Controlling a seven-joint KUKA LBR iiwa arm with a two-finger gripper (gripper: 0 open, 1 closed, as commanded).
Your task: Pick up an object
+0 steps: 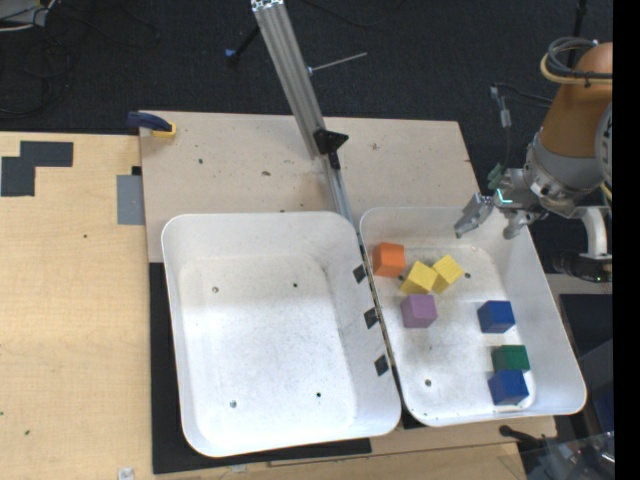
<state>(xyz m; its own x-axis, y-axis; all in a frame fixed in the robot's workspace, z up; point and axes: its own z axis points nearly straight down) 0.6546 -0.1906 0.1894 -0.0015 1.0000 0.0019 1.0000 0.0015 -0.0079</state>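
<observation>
The right bin (pixel 560 368) holds several small blocks: an orange one (pixel 389 259), two yellow ones (pixel 421 278) (pixel 448 269), a purple one (pixel 419 310), two blue ones (pixel 496 316) (pixel 509 386) and a green one (pixel 512 357). My gripper (pixel 492 220) hangs over the far right corner of that bin, above and to the right of the yellow blocks. Its two fingers stand apart with nothing between them.
The left bin (pixel 200 268) lies beside the right one. A slanted aluminium bar (pixel 293 78) rises from the bench behind the bins. A blue and yellow clamp (pixel 152 123) sits at the bench's far left corner.
</observation>
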